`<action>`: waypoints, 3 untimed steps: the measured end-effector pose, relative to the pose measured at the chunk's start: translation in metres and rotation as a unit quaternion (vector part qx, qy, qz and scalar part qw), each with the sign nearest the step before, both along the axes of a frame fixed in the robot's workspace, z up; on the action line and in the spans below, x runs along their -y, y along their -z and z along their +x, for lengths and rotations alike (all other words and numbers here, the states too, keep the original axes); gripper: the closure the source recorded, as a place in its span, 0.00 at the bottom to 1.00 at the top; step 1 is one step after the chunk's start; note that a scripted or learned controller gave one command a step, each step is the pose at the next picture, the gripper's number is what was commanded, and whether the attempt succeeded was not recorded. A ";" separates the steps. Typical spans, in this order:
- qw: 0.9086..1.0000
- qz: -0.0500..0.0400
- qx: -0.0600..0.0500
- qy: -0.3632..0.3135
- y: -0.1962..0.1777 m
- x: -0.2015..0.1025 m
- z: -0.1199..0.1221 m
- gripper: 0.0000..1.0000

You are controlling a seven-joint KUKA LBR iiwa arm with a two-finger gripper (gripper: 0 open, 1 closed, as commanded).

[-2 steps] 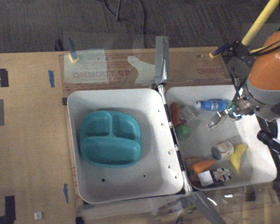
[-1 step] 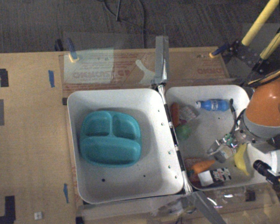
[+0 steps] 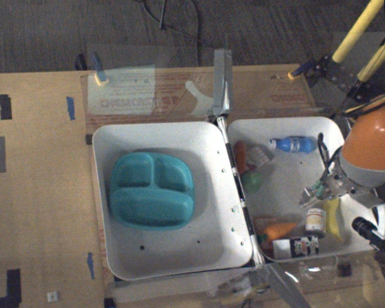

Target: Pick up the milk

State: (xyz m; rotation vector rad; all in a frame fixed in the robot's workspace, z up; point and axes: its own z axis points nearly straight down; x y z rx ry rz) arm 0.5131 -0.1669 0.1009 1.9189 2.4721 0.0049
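- The milk [image 3: 296, 246], a small carton lying on its side, sits against the right bin's [image 3: 281, 126] near wall, beside a carrot [image 3: 280, 230].
- Likely light, stiff and smooth; grasp across its narrow sides.
- The gripper [image 3: 318, 192] hovers farther back; I cannot tell its state.

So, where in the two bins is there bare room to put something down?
Left bin: bare floor in front of and right of the teal tray. Right bin: a bare middle patch between the blue bottle and the carrot. Crowded along its front wall and beside the gripper.
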 end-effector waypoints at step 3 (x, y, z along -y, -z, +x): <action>1.000 -0.002 0.005 0.008 0.001 0.001 -0.029 1.00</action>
